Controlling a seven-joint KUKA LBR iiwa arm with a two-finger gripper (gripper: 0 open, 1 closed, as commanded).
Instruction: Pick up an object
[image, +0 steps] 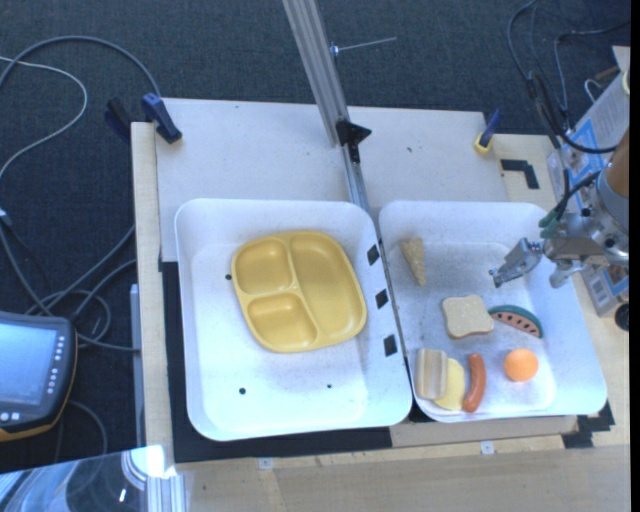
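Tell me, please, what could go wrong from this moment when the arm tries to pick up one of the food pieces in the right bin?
1. The toast slice and the watermelon slice lie close together just below the hand, so a descent there may push one while reaching for the other.
2. The sausage touches the sandwich near the right bin's front rim, so a grasp may catch both or neither.
3. The orange is round and might roll away.

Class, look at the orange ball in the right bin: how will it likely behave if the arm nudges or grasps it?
The orange ball looks round and smooth, so a nudge would probably roll it. It sits near the sausage and the right bin wall, which may stop it. Its curved surface could slip from a grasp.
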